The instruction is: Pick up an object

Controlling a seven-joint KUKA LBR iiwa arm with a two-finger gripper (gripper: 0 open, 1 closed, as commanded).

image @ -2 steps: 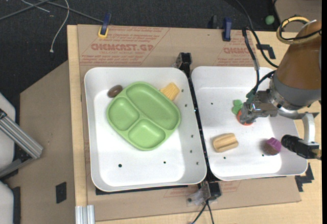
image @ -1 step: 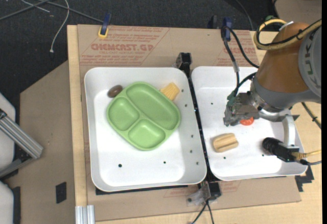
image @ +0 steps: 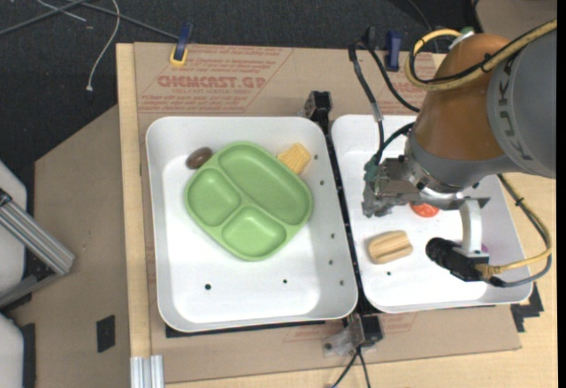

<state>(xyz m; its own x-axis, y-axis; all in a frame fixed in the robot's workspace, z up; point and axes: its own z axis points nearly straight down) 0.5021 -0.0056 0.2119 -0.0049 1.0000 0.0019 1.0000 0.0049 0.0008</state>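
green divided plate (image: pixel 249 198) in a white bin (image: pixel 177 271); brown lump (image: pixel 199 157), yellow piece (image: pixel 295 157); tan roll (image: pixel 390 247), red-orange bit (image: pixel 426 210); grey arm (image: pixel 531 112), orange band (image: pixel 460 103).

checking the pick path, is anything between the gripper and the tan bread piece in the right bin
Nothing visible. The gripper sits just above the tan bread piece in the right bin, with bare white floor between them. The small red object lies off to the side.

One fixed overhead view, slanted down on both white bins (image: pixel 168 227), arm (image: pixel 495 103) from right.
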